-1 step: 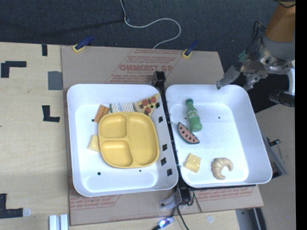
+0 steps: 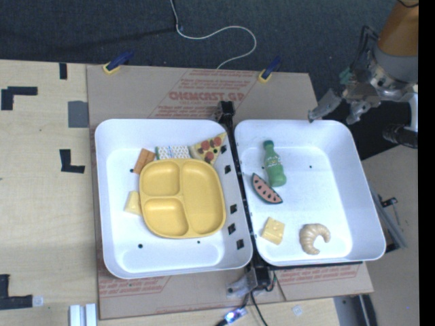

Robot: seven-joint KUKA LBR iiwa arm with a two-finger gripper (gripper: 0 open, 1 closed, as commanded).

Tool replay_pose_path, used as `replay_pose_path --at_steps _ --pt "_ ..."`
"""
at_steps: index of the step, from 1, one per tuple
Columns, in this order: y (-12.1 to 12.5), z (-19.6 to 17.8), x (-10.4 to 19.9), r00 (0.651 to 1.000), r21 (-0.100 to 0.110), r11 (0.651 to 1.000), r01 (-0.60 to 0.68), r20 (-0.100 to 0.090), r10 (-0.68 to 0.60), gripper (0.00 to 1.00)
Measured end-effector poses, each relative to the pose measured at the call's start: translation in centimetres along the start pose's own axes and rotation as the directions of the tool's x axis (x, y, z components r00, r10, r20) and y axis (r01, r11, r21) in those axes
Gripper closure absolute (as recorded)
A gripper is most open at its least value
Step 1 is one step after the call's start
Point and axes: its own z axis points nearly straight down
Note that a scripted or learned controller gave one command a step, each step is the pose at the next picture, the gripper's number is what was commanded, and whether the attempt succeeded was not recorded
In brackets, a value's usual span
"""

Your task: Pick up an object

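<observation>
The right bin holds four small toy foods. A green bottle lies near the top, with a watermelon slice just below it and almost touching. Lower down sit a yellow cheese wedge and a tan croissant, side by side with a gap between them. Any of these could be the thing to pick up. The croissant looks like the best choice, because it has bare white floor all around it. The left bin has a big yellow plate with sections, and little food pieces peek out from under its edges. Those would be hard to grab. The gripper hangs up high, past the top right corner of the right bin, at the end of the grey and orange arm. Its two fingers are spread wide apart, and nothing is between them. To do this step well, the arm should move over the middle of the chosen toy first, then go straight down. The fingers should straddle the narrow way across the toy. They should close only when they are low, near the floor. It should keep away from the bin walls.
</observation>
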Motion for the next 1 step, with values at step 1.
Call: replay_pose_path --at_steps 1 --pt "-0.63 6.33 -0.06 1.0 0.006 1.0 0.0 0.0 0.0 0.0"
